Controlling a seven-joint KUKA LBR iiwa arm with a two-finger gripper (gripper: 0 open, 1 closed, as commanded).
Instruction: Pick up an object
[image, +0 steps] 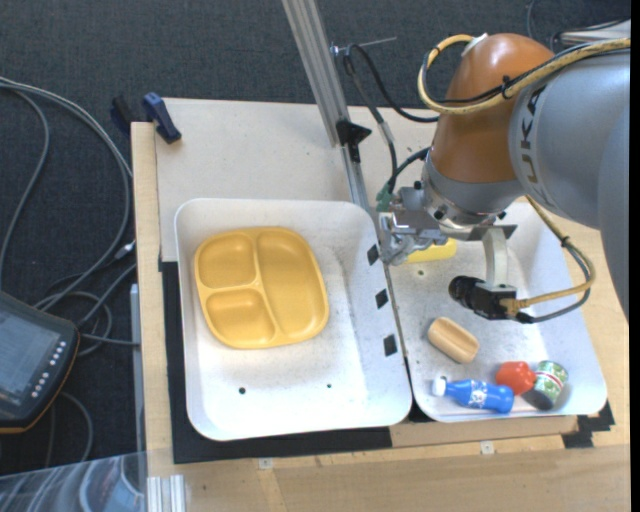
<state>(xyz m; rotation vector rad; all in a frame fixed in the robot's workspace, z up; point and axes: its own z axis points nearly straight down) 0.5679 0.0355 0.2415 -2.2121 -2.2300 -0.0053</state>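
The right bin (570, 290) holds a tan oval roll (453, 339), a blue bottle with a white cap (475, 395), a red piece (514, 375) and a green and white can (548, 380) along its near side. A yellow object (436, 250) lies at the bin's far left, mostly hidden under the wrist. My gripper (403, 236) hangs low over that far-left corner, right beside the yellow object and close to the wall between the bins. Nothing shows in its grasp.
The left bin (300, 400) bears a yellow divided plate (262, 287). A metal pole (330, 90) slants up from behind the bins. A black fitting on a yellow cable (482, 297) hangs over the right bin's middle. A blue clamp (160, 115) sits at the bench's far left.
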